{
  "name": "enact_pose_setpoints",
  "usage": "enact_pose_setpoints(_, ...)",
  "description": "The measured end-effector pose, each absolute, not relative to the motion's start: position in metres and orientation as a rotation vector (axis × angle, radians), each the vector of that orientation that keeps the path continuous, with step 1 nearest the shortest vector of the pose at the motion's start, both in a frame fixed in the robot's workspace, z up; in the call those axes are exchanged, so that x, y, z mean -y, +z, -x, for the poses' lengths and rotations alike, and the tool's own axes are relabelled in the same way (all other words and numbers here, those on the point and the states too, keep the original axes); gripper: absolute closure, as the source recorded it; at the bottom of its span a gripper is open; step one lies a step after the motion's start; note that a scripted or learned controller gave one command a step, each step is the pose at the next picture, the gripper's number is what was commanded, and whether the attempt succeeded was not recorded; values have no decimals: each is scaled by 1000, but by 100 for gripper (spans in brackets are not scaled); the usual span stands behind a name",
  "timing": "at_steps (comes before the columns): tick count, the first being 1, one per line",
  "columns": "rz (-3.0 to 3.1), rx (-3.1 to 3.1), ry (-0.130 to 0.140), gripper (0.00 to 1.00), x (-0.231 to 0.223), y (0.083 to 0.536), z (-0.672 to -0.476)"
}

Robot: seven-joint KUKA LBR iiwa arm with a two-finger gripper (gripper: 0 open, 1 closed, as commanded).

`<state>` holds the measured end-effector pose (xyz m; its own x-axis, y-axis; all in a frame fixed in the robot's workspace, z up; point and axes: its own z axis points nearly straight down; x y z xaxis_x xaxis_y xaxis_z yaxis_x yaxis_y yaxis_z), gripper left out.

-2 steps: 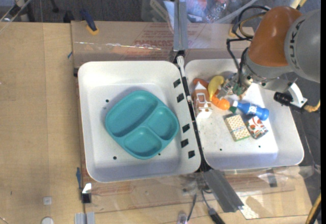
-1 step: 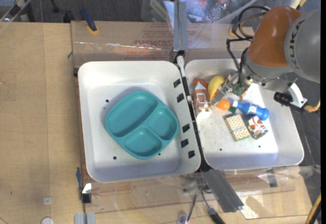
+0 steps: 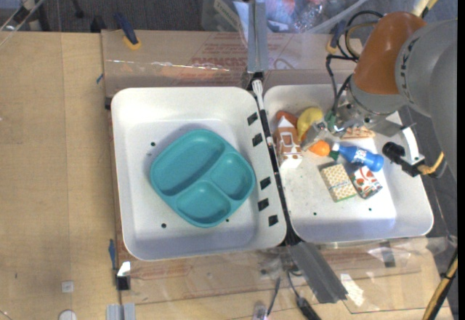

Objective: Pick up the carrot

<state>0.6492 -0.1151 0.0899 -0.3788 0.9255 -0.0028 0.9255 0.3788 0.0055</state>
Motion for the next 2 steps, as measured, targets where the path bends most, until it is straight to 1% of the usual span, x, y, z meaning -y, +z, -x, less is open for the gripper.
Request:
enact_pose_setpoints(1, -1738, -2599, 5, 100, 115, 101, -651)
enact_pose_setpoints(2, -2070, -2360, 1, 100, 85, 185, -667)
